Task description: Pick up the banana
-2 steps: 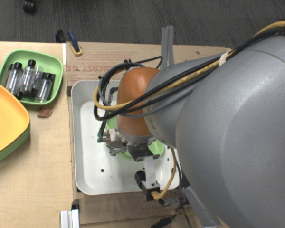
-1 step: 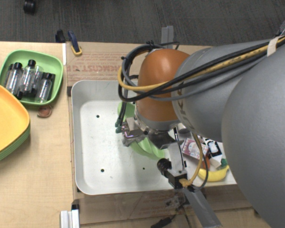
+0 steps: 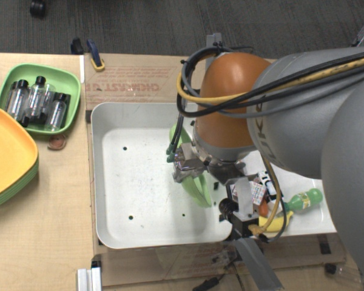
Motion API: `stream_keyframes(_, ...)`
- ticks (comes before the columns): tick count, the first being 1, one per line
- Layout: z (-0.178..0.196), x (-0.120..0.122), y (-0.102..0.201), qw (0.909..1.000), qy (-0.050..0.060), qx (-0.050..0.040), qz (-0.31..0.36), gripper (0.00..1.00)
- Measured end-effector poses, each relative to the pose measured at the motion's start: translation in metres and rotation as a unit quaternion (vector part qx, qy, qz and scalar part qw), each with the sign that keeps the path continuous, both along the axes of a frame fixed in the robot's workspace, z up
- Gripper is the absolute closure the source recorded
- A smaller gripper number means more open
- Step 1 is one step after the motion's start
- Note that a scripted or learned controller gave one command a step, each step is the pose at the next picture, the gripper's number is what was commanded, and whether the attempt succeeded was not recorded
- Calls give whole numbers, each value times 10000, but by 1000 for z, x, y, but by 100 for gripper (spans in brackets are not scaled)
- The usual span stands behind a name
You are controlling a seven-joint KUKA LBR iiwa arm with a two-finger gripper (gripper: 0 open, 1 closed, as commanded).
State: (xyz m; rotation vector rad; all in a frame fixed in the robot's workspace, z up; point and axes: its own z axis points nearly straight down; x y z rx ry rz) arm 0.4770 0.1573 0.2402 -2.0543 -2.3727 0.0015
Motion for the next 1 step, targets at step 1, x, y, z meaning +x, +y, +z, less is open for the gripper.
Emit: stream_keyframes(1,-2,1,-32,9689,-8,43,-2474,100)
